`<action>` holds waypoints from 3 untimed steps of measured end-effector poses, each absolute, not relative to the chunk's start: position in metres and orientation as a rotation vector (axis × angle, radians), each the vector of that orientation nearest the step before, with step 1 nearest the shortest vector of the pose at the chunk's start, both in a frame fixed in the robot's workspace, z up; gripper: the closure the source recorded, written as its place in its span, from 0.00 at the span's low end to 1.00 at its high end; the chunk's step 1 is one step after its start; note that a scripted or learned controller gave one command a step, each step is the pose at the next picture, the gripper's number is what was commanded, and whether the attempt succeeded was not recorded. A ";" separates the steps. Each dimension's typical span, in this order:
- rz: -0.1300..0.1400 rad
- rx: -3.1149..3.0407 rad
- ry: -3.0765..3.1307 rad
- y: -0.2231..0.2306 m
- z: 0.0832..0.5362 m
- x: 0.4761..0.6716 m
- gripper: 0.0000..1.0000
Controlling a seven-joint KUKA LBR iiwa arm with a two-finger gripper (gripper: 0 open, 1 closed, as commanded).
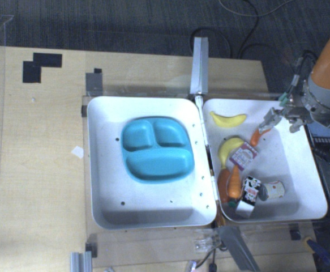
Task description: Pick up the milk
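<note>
Bench: pale wood top (46,152), bearing two shallow white bins side by side; dark carpet beyond its far edge, with a thin cable lying looped on it.
Left bin (105,169): holds a blue divided tray (156,149), three compartments, roughly central in the bin.
Right bin (306,174): holds all the small items, crowded toward its left and near side.
Milk (249,190): small carton with black-and-white cow patches, low in the right bin near the front wall, lying tilted, touching the orange item on its left.
Neighbours of the milk: grey can (273,190) on its side just to the right; orange carrot-like item (233,187) alongside the left; purple-and-white packet (243,156) just above.
Fruit: banana (228,118) near the far left corner of the right bin; second yellow piece (230,149) below it, partly under the packet.
Small orange piece (256,136): lying just below the gripper's tip.
Arm: grey with orange band, entering from the right, over the far right part of the right bin.
Gripper (271,118): hanging over the upper middle of the right bin, well apart from the milk; nothing seen between the fingers.
Jaws: too small and blurred to judge open or closed; cannot tell.
</note>
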State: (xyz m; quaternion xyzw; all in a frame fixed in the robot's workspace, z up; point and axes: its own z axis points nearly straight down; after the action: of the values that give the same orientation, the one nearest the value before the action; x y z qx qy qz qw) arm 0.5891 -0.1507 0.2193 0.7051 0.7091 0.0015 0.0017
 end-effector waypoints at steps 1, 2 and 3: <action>0.003 2.301 2.137 -0.096 0.119 0.531 0.00; 0.018 1.985 2.412 -0.094 0.090 0.493 0.00; 0.031 1.976 2.410 -0.092 0.103 0.497 1.00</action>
State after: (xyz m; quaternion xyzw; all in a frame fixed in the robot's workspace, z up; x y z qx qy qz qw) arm 0.4974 -0.0919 0.1028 0.6340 0.7732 0.0100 0.0125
